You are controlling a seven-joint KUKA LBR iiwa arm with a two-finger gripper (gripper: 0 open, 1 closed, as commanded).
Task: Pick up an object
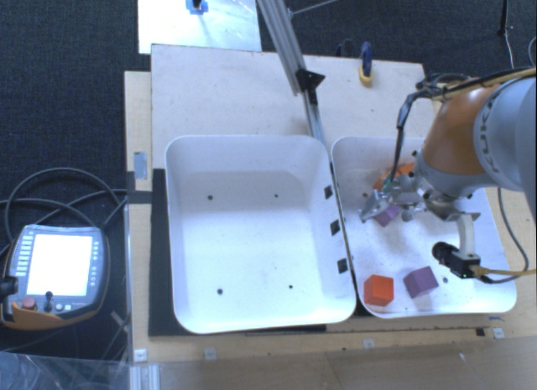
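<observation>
Arm (482,141): we see it reach in from the right — wrist bent downward.
Gripper (379,208): low — its fingers' state we cannot tell.

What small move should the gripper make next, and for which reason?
Probably a short descent onto the small purple piece. The gripper is low in the right bin, right at that piece, while the orange block and the purple block lie farther off near the front wall.

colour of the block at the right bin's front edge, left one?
Orange block, seen in the camera view.
</observation>
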